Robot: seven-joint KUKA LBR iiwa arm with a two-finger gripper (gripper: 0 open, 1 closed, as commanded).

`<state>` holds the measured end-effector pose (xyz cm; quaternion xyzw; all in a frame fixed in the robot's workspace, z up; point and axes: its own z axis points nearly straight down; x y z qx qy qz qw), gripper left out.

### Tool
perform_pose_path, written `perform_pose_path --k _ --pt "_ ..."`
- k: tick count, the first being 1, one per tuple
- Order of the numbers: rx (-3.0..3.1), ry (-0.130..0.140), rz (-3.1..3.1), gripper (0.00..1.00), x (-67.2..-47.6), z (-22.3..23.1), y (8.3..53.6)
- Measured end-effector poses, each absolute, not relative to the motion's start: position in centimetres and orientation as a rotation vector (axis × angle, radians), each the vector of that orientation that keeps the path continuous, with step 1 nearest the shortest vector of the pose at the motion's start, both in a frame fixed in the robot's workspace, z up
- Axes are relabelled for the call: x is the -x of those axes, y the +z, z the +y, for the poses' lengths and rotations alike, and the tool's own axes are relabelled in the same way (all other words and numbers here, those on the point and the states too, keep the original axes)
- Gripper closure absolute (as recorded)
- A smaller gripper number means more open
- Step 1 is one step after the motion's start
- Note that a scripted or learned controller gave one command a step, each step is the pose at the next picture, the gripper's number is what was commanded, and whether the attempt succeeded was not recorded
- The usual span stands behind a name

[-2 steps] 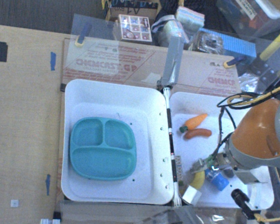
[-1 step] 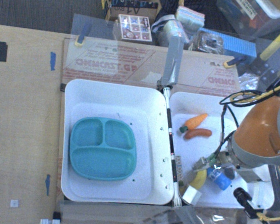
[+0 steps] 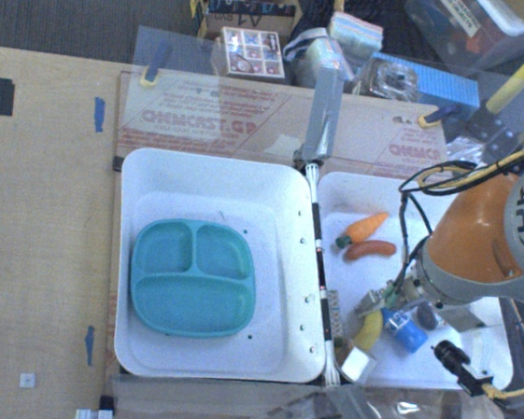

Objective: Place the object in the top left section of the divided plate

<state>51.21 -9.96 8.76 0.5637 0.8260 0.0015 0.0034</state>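
Two shallow white bins were set side by side on the table [image 3: 31, 253]. In the left bin [image 3: 153, 177] a teal divided plate [image 3: 193, 278] was laid flat near the middle, with two smaller sections along its far side and one wide section along its near side; nothing was seen in any of the sections.

The right bin [image 3: 339, 192] was the one where the loose things were gathered. A toy carrot [image 3: 366, 227] (orange, with a green tip) was placed toward the far side, and a reddish sausage [image 3: 371, 250] lay just beside it, a little nearer the camera. Lower in the same bin a yellow banana [image 3: 369, 330] was found close to the dividing wall, with a small white block [image 3: 354, 364] at the bin's near corner, just beside the banana's end. A blue cylinder [image 3: 408, 333] was seen to the right of the banana.

The arm [image 3: 474, 247] was reached in from the right over this bin, and its gripper [image 3: 393, 299] was lowered just above the banana and the blue cylinder. Whether it was spread or pressed together could not be told, as the wrist and cables covered it.
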Motion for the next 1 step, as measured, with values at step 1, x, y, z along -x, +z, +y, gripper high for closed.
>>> perform_pose_path --k 1 --pt "-1.768 0.007 2.583 1.00 -51.29 -10.06 9.77"
